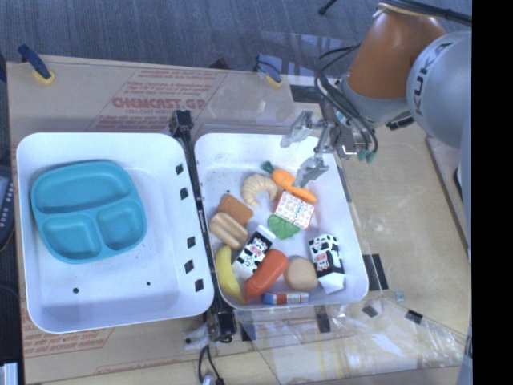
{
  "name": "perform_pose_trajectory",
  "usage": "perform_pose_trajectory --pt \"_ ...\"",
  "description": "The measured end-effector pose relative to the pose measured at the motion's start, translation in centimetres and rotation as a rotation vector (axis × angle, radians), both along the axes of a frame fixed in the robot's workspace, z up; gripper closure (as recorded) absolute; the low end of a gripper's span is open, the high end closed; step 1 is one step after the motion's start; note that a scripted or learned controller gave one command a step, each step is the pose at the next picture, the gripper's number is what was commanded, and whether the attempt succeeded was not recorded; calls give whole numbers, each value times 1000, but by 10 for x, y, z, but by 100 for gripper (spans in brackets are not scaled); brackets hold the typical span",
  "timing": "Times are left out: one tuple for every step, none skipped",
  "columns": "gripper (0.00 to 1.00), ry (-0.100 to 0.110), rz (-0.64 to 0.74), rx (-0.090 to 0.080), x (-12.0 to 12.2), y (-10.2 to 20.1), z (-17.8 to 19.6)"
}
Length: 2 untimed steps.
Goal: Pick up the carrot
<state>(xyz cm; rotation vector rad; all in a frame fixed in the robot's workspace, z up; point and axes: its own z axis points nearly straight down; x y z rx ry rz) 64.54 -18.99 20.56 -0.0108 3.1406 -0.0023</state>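
The carrot (290, 184) is small and orange with a green top. It lies in the right bin (232, 152) near the far right corner, between a croissant (258, 188) and the bin's right wall. My gripper (303, 150) hangs over that corner, just above and to the right of the carrot. It is open, with one finger (293, 130) near the bin's far rim and the other finger (312, 169) right by the carrot's thick end. Nothing sits between the fingers.
Crowded around the carrot are a patterned box (294, 210), a hot dog (228, 229), a banana (227, 275), two milk cartons (255, 252), a red-orange piece (267, 273), a potato (302, 273) and a marker (285, 298). The left bin (104, 295) holds a blue divided plate (86, 208).
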Motion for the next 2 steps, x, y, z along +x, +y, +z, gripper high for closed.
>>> perform_pose_trajectory --pt "0 5 -38 2 11 -17 -116" --pt "0 -2 24 1 -47 -19 -112"
